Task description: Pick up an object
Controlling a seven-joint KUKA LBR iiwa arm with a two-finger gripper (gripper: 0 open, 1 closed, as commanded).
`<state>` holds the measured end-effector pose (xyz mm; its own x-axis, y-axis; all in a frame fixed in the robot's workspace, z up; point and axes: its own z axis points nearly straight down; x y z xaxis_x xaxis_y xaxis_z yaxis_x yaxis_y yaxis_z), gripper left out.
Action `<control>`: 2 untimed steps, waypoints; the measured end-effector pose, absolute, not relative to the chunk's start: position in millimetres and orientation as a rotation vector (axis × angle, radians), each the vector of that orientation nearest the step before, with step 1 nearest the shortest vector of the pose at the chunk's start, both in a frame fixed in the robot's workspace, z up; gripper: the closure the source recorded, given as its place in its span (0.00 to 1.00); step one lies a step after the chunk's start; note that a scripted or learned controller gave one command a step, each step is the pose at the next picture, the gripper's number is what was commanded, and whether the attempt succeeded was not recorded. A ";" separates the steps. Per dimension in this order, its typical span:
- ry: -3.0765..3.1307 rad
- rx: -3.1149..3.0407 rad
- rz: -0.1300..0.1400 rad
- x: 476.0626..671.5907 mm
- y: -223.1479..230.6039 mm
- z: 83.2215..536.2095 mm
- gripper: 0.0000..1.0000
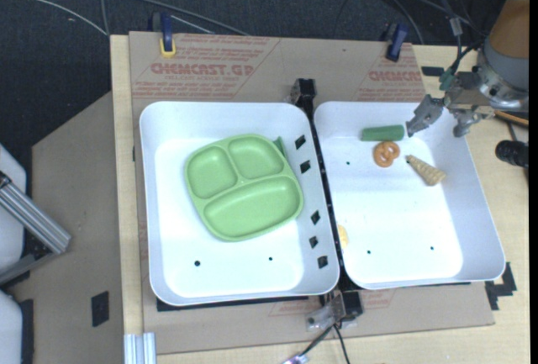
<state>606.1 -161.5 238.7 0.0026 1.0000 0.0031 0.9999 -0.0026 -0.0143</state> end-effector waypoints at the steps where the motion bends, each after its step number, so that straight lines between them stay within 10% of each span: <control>1: -2.221 -2.220 0.000 608.6 -161.2 246.4 0.00; 2: -2.216 -2.218 0.005 603.0 -170.0 193.2 0.00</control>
